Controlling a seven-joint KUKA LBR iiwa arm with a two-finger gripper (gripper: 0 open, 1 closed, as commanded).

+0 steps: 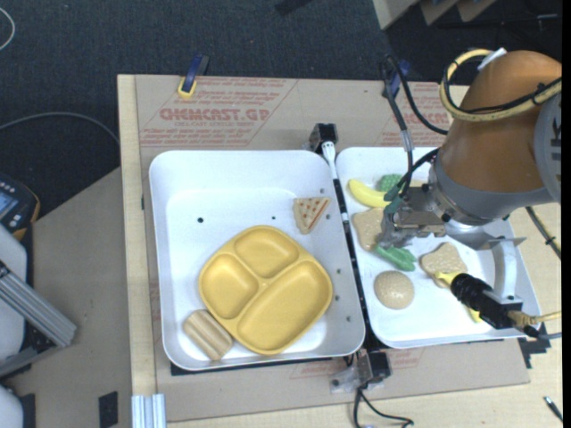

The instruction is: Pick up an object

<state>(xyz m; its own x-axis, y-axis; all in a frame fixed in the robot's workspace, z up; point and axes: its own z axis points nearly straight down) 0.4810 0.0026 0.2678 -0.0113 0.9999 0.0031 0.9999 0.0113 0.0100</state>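
- The gripper [399, 233] hangs low over the right white bin [419, 328]. I cannot tell how it is set or whether it holds anything.
- Right under it lie a long green pea-pod toy [396, 257] and a tan flat bread toy [367, 227].
- A yellow banana toy [368, 193], a round beige bun toy [393, 290] and a tan toast slice toy [443, 261] lie close by.
- The left white bin [178, 194] holds a yellow plastic plate with three parts [265, 289].

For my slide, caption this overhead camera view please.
KUKA arm's hand lowered into the right bin over toy foods; yellow divided plate in the left bin.
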